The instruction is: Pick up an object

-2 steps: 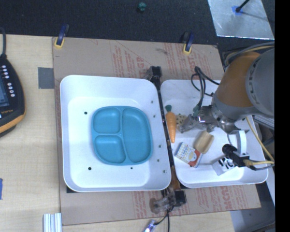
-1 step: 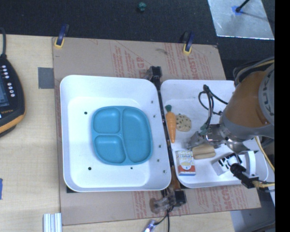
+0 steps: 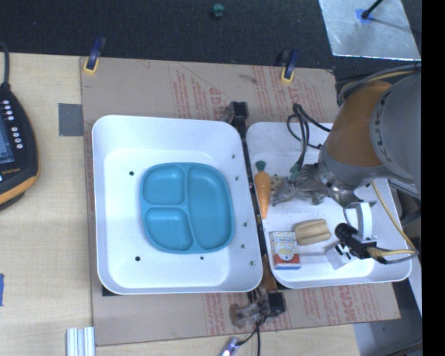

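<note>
The right bin holds an orange carrot standing along its left wall, a tan bread roll and a small white and red carton near the front. My gripper reaches in low over the bin's middle, just right of the carrot and above the roll. Its metal fingers look close to the carrot, and nothing shows between them. A blue divided plate lies in the left bin.
The grey arm with its orange band covers the right bin's back right part. A white and black clip with cables hangs over the bin's front right. A teach pendant lies at the bench's left edge.
</note>
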`<state>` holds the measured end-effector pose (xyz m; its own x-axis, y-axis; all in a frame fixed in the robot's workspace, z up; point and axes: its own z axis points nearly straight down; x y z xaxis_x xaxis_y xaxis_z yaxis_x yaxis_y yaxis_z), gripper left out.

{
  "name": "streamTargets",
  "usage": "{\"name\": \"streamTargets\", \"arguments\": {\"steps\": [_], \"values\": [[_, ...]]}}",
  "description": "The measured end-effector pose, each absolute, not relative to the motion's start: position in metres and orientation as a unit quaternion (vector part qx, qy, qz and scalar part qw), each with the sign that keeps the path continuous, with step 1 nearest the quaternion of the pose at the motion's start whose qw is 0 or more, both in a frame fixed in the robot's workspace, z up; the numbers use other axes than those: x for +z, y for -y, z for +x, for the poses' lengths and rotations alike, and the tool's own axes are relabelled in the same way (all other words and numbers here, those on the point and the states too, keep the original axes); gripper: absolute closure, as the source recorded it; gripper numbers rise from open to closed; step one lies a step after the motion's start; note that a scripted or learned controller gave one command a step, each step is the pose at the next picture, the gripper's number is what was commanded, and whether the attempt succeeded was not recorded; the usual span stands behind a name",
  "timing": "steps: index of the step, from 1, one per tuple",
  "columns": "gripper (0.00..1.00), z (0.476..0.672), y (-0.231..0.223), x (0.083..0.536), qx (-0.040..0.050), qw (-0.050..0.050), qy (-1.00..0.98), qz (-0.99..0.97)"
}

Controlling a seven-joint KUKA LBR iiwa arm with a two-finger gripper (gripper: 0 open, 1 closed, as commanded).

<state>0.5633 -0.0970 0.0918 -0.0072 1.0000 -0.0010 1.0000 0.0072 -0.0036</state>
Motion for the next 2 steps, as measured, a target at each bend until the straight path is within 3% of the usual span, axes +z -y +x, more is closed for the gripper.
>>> {"name": "streamTargets", "arguments": {"steps": [1,2], "values": [[0.0,0.5,0.1116,0.0913,0.0018,0.002,0.709,-0.705],[0.0,0.5073,0.1165,0.0916,0.0013,0.001,0.709,-0.705]]}}
